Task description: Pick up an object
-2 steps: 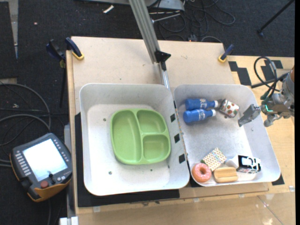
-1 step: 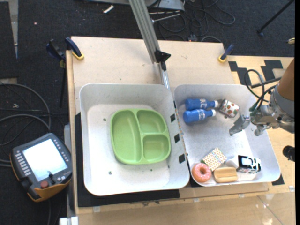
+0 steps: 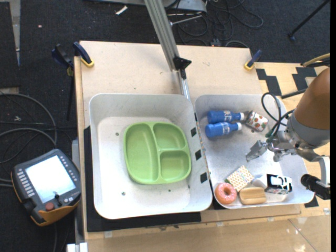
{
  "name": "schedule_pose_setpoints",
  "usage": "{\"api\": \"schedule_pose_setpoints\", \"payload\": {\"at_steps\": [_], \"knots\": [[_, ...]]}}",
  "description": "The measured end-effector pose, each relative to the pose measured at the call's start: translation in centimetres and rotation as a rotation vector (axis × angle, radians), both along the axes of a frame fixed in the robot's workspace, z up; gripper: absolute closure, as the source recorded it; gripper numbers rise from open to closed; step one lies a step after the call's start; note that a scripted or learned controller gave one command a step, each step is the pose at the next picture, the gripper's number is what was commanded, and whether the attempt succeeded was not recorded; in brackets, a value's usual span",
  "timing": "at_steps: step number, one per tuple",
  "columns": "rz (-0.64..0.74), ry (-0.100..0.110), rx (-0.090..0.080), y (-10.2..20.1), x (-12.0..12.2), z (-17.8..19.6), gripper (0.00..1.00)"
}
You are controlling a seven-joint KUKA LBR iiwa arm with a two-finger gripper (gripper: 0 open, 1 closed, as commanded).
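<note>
My gripper point(image 3: 257, 151) hovers over the bare middle of the right bin point(image 3: 231, 156), reaching in from the right on the grey arm point(image 3: 310, 114). Nothing shows in its grasp. Two blue bottles point(image 3: 223, 123) lie side by side at the back of this bin, up and left of the gripper. A white cup with red dots point(image 3: 258, 121) rests just right of them. Along the front edge lie a pink donut point(image 3: 226, 193), a checkered pastel block point(image 3: 240, 177), a tan bread-like piece point(image 3: 252, 195) and a black-and-white object point(image 3: 278, 183).
The left bin point(image 3: 105, 140) holds a green divided plate point(image 3: 157, 152). A metal pole point(image 3: 165, 30) slants down to the wall between the bins. A teach pendant point(image 3: 44, 185) sits on the floor at the left.
</note>
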State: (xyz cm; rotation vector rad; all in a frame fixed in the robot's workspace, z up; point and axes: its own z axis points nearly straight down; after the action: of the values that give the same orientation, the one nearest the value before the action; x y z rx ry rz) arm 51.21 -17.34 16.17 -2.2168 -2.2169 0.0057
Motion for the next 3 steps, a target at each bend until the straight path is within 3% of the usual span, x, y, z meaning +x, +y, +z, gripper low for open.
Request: {"api": "schedule_pose_setpoints", "payload": {"at_steps": [1, 2, 3], "knots": [[0.0, -0.002, -0.001, -0.1, 0.9, -5.2, 0.0], [0.0, -0.007, -0.002, -0.1, 1.0, -3.9, 1.0], [-0.001, -0.013, -0.005, -1.1, 0.7, 1.6, 1.0]]}}
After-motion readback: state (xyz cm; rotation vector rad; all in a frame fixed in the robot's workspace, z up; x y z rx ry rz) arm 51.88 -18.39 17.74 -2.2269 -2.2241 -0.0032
